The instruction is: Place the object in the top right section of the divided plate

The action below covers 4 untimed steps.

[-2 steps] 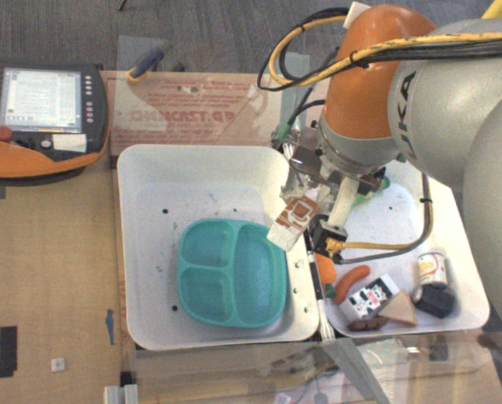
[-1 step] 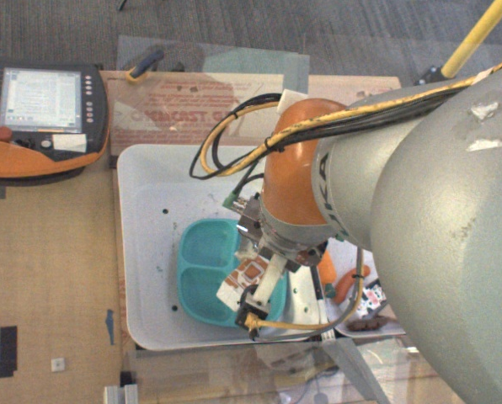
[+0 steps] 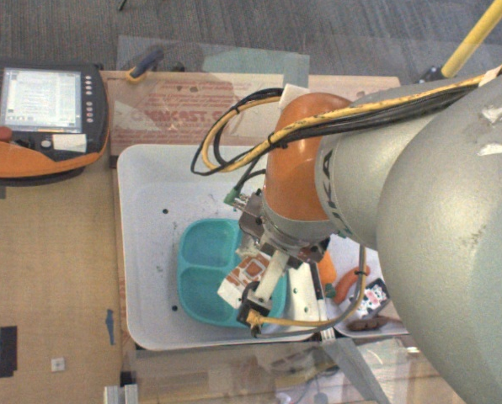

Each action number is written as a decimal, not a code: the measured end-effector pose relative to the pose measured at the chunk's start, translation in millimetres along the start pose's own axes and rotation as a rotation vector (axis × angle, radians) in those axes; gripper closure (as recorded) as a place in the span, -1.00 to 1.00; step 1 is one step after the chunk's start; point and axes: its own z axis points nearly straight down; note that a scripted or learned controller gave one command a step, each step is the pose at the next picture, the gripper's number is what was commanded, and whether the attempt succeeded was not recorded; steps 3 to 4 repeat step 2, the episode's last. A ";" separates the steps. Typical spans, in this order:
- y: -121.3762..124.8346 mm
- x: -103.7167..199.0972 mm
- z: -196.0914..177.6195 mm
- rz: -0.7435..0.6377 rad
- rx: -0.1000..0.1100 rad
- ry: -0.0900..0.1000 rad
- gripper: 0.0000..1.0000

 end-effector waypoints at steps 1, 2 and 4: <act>0.7 0.1 -9.1 0.001 0.001 0.000 1.00; 26.7 -51.4 -8.5 -0.090 -0.001 0.001 1.00; 26.7 -51.4 -8.5 -0.090 -0.001 0.001 1.00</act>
